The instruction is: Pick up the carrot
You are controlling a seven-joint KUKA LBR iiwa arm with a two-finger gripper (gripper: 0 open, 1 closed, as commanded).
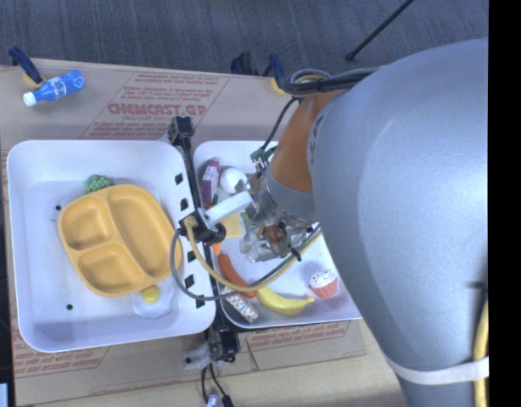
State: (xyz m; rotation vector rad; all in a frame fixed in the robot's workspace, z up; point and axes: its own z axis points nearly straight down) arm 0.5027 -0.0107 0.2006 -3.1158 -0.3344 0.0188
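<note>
- Arm (396, 193) looms nearest the lens, over the right bin (345, 314).
- Gripper (262, 242): state cannot be told.
- Carrot (232, 271) lies just below it, touching banana (282, 299).
- Risk: crowding may spoil the grasp.

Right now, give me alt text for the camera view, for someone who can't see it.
A grey arm reaches from the right into the right bin, its gripper low over toy food, just above an orange carrot beside a banana and cupcake. The left bin holds a yellow tray.
</note>
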